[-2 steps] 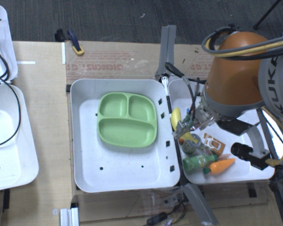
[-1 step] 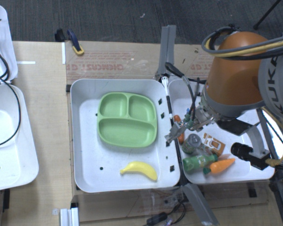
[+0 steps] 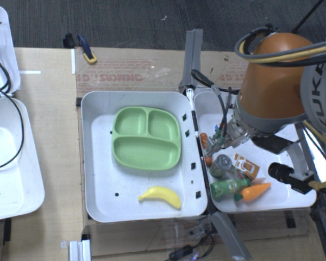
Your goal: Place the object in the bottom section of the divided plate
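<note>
Two glossy white bins: a smooth green divided plate [image 3: 147, 137] and curved yellow banana [image 3: 161, 196] left; the hand [image 3: 224, 141] above right-bin clutter, its spread impossible to tell.

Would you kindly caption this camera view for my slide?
Arm's gripper over the right bin of cluttered items; green divided plate and banana lie in the left bin.
</note>
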Robot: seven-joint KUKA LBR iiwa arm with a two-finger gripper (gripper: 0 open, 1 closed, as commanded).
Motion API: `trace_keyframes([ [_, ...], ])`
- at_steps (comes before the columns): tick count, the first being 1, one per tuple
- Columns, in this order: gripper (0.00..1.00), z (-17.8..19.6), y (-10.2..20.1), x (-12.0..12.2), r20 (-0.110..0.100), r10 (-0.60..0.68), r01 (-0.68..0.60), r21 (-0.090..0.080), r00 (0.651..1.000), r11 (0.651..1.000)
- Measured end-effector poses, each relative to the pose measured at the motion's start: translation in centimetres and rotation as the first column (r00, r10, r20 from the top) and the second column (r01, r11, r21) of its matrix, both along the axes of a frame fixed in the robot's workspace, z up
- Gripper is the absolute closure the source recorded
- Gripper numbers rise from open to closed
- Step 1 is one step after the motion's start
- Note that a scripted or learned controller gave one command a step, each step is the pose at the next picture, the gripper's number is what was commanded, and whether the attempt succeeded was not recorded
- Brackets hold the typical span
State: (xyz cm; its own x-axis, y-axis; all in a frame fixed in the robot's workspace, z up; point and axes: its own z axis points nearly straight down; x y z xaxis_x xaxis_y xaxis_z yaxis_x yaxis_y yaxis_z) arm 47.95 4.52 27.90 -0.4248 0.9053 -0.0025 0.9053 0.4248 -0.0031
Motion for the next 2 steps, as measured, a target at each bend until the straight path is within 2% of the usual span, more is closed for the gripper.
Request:
trace_keyframes([
  [1,1.00,4.6,0.0,3.1,0.000,-0.038,0.038,0.001,0.999,0.999],
  [2,1.00,14.4,-9.5,0.7,0.003,0.270,-0.270,0.001,0.963,0.963],
])
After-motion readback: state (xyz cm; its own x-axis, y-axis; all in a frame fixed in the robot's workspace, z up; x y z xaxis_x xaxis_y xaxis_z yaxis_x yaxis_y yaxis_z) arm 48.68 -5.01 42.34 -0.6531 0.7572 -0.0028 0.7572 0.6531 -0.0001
